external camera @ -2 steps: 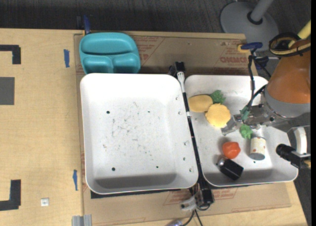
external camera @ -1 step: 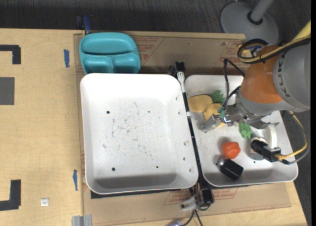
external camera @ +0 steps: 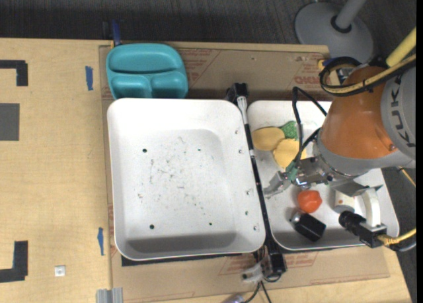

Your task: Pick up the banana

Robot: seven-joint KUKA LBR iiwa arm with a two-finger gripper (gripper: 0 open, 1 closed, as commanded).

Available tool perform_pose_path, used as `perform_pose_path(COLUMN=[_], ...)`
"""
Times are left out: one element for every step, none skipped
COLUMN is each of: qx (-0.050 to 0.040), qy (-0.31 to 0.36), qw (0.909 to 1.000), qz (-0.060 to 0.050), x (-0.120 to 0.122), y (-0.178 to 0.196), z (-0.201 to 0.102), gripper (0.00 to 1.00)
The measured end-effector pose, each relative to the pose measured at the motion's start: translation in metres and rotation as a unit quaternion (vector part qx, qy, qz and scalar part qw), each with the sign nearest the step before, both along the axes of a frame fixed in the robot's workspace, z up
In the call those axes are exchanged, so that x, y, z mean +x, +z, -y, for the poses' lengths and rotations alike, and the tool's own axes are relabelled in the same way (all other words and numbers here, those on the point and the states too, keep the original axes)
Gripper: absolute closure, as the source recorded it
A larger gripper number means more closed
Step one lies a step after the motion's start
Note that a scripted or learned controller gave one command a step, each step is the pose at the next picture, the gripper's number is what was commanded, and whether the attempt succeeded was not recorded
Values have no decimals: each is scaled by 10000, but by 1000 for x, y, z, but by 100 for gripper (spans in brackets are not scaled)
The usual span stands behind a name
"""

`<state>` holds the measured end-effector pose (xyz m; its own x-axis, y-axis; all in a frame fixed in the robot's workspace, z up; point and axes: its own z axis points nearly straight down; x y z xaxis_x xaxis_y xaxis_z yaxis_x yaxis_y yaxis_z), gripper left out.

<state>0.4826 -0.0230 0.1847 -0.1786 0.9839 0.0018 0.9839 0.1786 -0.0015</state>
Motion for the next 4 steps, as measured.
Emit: perform_pose_path(qx=[-5, -21, -5, -2], qy=[296, 2115, 2204, 1389], qw=[9996, 9774, 9754, 9903], qz=[10, 33, 9, 28], x=[-1, -1, -3, -3], y=[0, -58, -72, -99], z=[-81, -107, -130, -206], gripper=[0, 0, 0, 0])
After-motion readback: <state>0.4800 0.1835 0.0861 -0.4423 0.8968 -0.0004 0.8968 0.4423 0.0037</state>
